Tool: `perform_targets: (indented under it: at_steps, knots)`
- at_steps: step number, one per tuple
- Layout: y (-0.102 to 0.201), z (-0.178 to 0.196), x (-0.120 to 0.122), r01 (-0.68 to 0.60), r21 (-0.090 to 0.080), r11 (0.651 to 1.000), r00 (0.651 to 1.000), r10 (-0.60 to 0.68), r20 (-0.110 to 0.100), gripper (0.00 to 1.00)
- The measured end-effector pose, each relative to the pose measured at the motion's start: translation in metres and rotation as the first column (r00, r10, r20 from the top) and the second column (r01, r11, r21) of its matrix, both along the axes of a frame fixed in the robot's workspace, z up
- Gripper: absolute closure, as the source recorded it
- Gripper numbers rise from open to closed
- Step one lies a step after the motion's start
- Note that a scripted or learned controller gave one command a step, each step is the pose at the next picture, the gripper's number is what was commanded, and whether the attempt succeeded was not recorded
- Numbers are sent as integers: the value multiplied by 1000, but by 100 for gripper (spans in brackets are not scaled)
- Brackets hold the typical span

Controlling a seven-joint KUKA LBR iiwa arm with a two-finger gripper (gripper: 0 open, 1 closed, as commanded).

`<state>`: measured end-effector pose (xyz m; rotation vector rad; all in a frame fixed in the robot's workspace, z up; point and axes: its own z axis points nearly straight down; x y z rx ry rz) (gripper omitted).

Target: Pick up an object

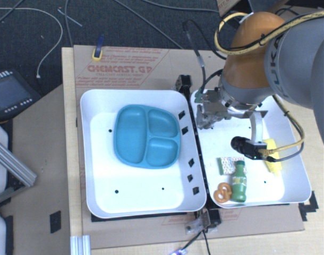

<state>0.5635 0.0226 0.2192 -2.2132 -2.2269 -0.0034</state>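
Observation:
My gripper point(206, 119) hangs over the upper left part of the right bin point(295, 187), close to the wall shared with the left bin, and I see nothing between its fingers. Near the right bin's front edge lie a green bottle point(239, 182), a small brown ring-shaped piece point(222, 193) and a green-and-white packet point(227, 164). A yellow object point(273, 164) lies to the right of them. All these things are below and to the right of the gripper, apart from it.
The left bin point(98, 195) holds a blue divided plate point(146, 136). The big grey and orange arm point(268, 52) covers the back of the right bin. Cables run over the dark floor behind the bench.

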Motion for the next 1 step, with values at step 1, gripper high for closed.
perform_targets:
  at_steps: [1]
  knots:
    - [60,-5,-14,0,0,1000,1000,0,-4,100]
